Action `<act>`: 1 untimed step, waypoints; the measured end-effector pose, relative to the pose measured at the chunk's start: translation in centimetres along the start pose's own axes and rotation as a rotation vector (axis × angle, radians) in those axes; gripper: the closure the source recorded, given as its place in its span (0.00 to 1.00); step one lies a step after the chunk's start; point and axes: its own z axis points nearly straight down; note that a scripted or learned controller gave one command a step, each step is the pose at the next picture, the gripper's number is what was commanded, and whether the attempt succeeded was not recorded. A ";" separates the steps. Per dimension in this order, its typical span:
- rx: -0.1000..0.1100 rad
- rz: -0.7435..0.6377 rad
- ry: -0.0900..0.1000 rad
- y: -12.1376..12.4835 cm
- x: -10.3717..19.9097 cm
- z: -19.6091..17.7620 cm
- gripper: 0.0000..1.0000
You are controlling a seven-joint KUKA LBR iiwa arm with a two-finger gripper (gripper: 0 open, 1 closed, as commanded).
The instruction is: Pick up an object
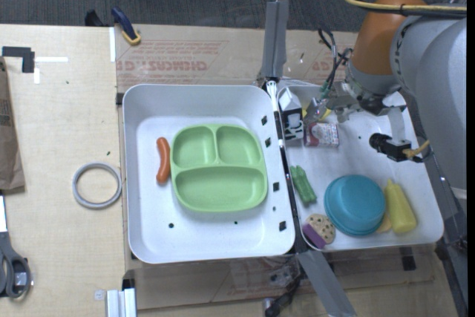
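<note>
My gripper [320, 111] hangs low over the far part of the right bin [430, 193], reaching in from the right. Just below it lies a small pink and white packet [325, 135]. To its left, against the bin's left wall, stands a white carton with black print [290, 120]. Whether the gripper touches either one I cannot tell. Further forward lie a green pickle-shaped piece [303, 184], a blue bowl [356, 204], a yellow bottle [401, 208], a speckled cookie [319, 223] and a purple piece [312, 235].
The left bin [137, 182] holds a green divided plate [219, 167] and an orange sausage [162, 160] beside it. On the bench to the left lie a grey ring [97, 185] and scissors [13, 271]. A divider [276, 48] rises between the bins.
</note>
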 end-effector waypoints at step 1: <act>0.003 -0.150 0.009 -6.1 -2.3 -6.6 0.00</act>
